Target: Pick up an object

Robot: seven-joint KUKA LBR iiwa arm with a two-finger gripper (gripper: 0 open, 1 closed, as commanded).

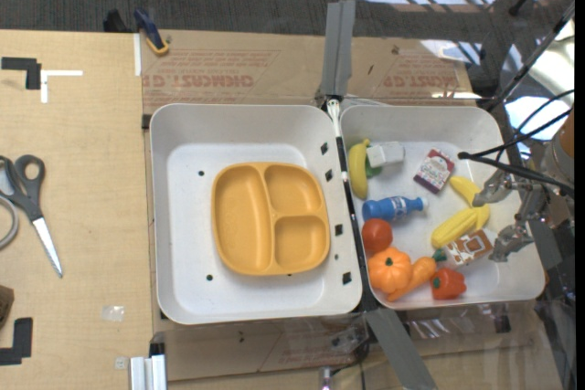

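Two shallow white bins sit side by side on the worktop (pixel 73 196). The left bin (pixel 174 224) carries a yellow divided plate (pixel 271 218) with three compartments, lying flat near its middle.

The right bin (pixel 430 128) contains a cluster of toy food and small packages. A banana (pixel 357 169) lies along the left wall, with a grey and green block (pixel 384 157) touching its upper end. Below them a blue bottle (pixel 393 208) lies on its side, and under it a red tomato (pixel 377 236) rests just above an orange pumpkin (pixel 390 272). A carrot (pixel 421 273) lies beside the pumpkin, and a red pepper (pixel 448 285) sits near the front wall. A yellow corn cob (pixel 460 226) lies tilted in the middle, with a small brown packet (pixel 473 247) just below it. A red and white packet (pixel 435 170) sits toward the back, and a small yellow piece (pixel 464 189) lies to its right.

The end effector (pixel 505 215) hangs at the right side of the right bin, its two fingers apart, one near the small yellow piece and the other near the brown packet. Nothing sits between them.

Scissors (pixel 32 201) lie on the worktop well to the left of the bins.
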